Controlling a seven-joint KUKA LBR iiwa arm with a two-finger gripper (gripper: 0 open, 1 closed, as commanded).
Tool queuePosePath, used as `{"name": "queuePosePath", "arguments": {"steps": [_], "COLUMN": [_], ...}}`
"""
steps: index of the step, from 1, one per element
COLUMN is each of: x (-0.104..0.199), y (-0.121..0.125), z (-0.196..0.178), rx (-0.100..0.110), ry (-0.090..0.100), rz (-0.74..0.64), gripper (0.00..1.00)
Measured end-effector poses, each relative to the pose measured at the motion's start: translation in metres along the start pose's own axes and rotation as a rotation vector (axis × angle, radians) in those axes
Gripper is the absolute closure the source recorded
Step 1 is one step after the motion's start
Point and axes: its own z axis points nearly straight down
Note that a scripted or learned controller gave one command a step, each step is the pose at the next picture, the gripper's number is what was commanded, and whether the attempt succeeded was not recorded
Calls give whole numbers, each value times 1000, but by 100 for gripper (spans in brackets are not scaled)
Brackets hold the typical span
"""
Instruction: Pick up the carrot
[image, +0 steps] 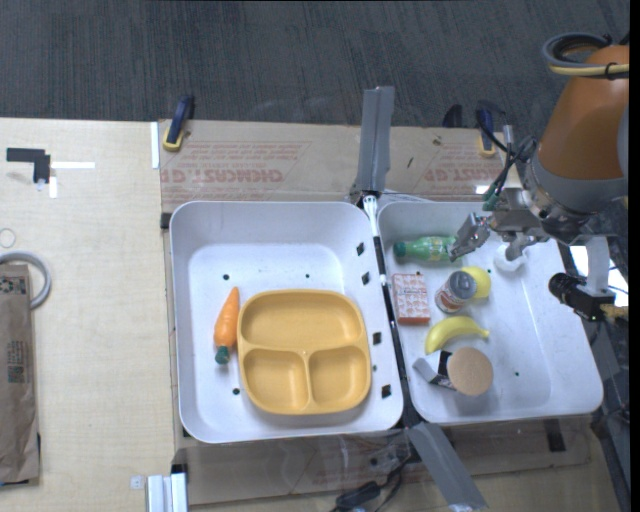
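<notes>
Yellow tray (303, 350) in left bin (190, 300); banana (455, 332), green bottle (422, 249) in right bin (560, 380).

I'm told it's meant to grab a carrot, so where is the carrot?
The carrot lies in the left bin, just left of the yellow divided plate, touching its edge.

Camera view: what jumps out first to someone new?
The yellow divided tray stands out, filling much of the left bin, with the carrot lying just beside its left edge. The right bin holds a cluster: a green bottle, a banana, a small red-patterned pack and a round wooden disc. The gripper hangs over that right bin near the bottle, far from the carrot.
</notes>
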Motion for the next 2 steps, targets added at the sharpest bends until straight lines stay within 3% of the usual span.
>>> {"name": "queuePosePath", "arguments": {"steps": [1, 2], "x": [-6, -90], "y": [-55, -68], "z": [134, 138], "rx": [-2, -15], "ry": [1, -5], "rz": [7, 142], "gripper": [0, 0]}}
